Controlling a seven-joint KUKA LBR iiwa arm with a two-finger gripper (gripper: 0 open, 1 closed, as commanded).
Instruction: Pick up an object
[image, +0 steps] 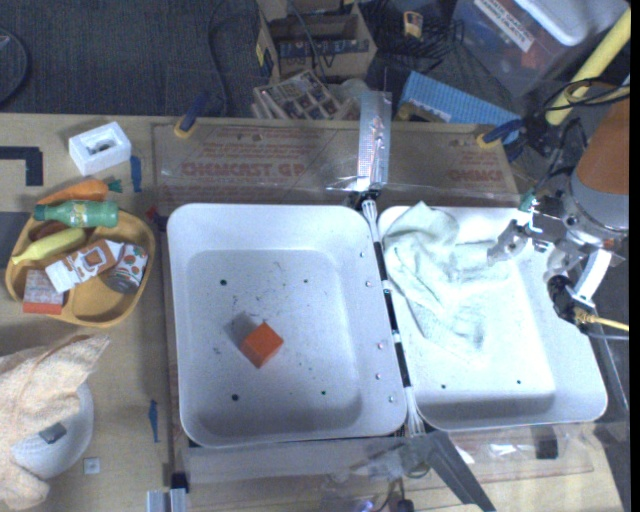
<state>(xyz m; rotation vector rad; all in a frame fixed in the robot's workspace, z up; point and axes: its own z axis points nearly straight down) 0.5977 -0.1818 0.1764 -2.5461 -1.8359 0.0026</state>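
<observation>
Premises are a robotics laboratory: the end effector (510, 240) of an industrial arm (605, 165) hangs over a wooden tabletop (60, 128) fitted with two white bins (190, 232) behind a taped clear plastic guard (270, 160). Beyond the end effector, off the tabletop's far edge, loose cables (300, 40) and boxes of parts (305, 95) lie on the floor. Far to its left stand a bowl of toy test items (80, 265) and a small white box (100, 147).

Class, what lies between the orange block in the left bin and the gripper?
In the camera view, the crumpled white cloth lies between the orange block and the gripper.
</observation>
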